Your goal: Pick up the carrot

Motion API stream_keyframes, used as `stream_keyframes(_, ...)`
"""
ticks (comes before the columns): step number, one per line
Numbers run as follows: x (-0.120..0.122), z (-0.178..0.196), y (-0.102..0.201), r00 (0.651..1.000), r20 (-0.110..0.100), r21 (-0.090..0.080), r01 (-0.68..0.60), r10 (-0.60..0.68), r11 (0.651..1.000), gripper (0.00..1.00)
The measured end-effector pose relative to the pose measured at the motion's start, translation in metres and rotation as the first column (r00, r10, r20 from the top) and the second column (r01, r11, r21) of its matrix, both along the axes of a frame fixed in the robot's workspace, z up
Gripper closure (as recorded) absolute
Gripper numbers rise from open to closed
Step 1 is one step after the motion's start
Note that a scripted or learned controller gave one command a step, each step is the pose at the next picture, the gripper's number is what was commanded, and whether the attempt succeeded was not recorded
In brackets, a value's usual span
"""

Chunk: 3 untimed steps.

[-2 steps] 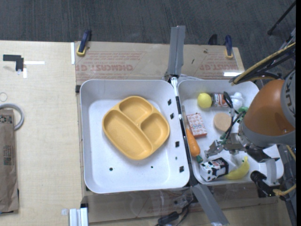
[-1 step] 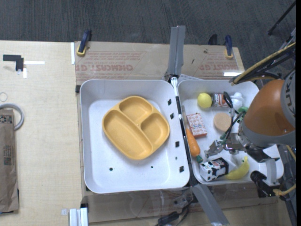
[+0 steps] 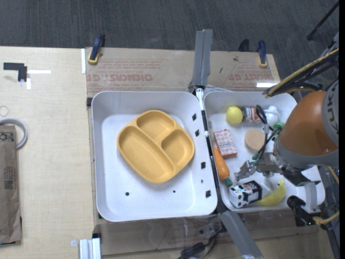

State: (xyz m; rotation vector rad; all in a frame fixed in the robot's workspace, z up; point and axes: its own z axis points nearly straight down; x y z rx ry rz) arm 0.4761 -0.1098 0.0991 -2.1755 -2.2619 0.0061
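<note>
Carrot (image 3: 220,164) lies in the right bin (image 3: 289,98), along its left wall, just below the red box (image 3: 224,143), orange tip pointing toward the cow carton (image 3: 243,193). Hand (image 3: 247,170) sits low in the same bin, just right of the carrot, not touching it; fingers look spread, nothing btwn them. Banana (image 3: 273,195) near the front wall, lemon (image 3: 234,115) and bottle (image 3: 252,114) at the back, tan disc (image 3: 254,140) mid-bin. Left bin (image 3: 102,161) holds a yellow divided plate (image 3: 156,145).
</note>
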Motion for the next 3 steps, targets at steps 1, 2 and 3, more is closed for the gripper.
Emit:
stream_keyframes(1, 0.0000, 0.0000, 0.0000, 1.000, 0.000, 0.000, 0.000, 0.000, 1.000, 0.00)
stream_keyframes(2, 0.0000, 0.0000, 0.0000, 1.000, 0.000, 0.000, 0.000, 0.000, 1.000, 0.00)
stream_keyframes(3, 0.0000, 0.0000, 0.0000, 1.000, 0.000, 0.000, 0.000, 0.000, 1.000, 0.00)
